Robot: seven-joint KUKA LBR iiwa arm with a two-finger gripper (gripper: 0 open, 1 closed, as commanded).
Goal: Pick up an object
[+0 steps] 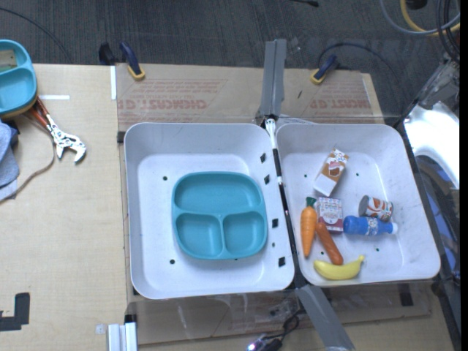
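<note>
Arm (431, 134) at right edge, claw state cannot tell. Nothing lifted: banana (338, 268), carrot (308, 227), blue bottle (369, 227) lie in right bin (409, 159). Teal tray (219, 215) in left bin. Pick not begun.

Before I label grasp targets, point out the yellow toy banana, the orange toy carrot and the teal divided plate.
yellow toy banana (338, 269), camera view, middle of its curve.
orange toy carrot (308, 231), camera view, mid-body.
teal divided plate (176, 196), camera view, left rim.

The cardboard sheet (219, 93) behind the two bins carries faint red printing, upside down and too blurred to read
</note>
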